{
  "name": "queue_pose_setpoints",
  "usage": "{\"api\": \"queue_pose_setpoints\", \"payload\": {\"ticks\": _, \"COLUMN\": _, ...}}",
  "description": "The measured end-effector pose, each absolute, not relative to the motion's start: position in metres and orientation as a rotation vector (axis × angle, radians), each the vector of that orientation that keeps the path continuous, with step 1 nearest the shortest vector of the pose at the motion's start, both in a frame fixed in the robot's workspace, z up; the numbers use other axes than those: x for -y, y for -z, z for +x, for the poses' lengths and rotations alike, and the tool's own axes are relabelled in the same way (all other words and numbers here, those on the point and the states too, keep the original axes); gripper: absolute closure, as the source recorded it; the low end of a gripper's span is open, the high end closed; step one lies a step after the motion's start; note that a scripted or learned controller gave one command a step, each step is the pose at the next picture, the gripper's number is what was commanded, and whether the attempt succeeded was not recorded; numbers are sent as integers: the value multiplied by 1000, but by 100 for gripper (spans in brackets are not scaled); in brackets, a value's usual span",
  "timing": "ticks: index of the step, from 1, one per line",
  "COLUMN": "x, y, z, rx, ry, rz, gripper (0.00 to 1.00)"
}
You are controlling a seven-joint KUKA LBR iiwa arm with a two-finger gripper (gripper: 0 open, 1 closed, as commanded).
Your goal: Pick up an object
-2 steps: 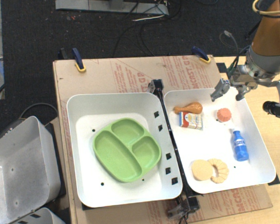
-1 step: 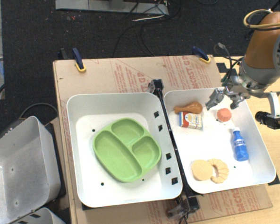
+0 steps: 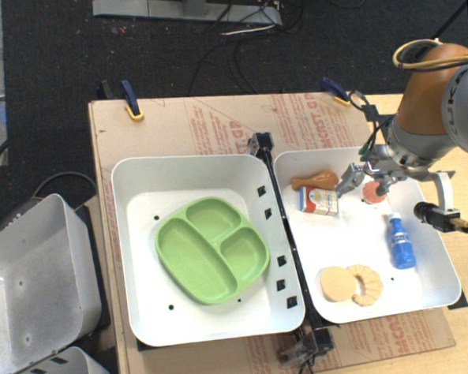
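My gripper [image 3: 367, 182] hangs over the upper part of the right bin [image 3: 438, 288], its two grey fingers spread apart and open. A small red-orange round object [image 3: 372, 192] lies in the bin just below the gap between the fingers, partly hidden by them; I cannot tell whether they touch it. To the gripper's left lie a brown toy drumstick [image 3: 317, 180] and a small white carton [image 3: 320, 203]. A blue bottle [image 3: 400, 244] lies toward the bin's right side. A tan pastry piece [image 3: 351, 284] rests near the front.
The left bin [image 3: 138, 307] holds a green divided plate [image 3: 212, 249]. A black divider bar [image 3: 280, 235] runs between the two bins. Blue-and-yellow clamps [image 3: 132, 103] sit on the board's back edge. A grey tub [image 3: 34, 281] stands at the far left.
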State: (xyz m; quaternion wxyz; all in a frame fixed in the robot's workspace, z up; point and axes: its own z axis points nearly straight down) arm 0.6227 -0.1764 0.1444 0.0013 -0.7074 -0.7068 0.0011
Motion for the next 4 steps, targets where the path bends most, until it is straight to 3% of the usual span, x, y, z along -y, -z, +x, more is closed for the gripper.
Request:
{"api": "queue_pose_setpoints", "payload": {"ticks": 1, "x": 177, "y": -158, "z": 624, "rx": 2223, "ry": 1, "rz": -2223, "gripper": 100}}
{"api": "queue_pose_setpoints", "payload": {"ticks": 3, "x": 170, "y": -255, "z": 631, "rx": 2230, "ry": 5, "rz": -2221, "gripper": 100}}
{"api": "queue_pose_setpoints", "payload": {"ticks": 4, "x": 170, "y": -272, "z": 632, "rx": 2228, "ry": 3, "rz": -2220, "gripper": 100}}
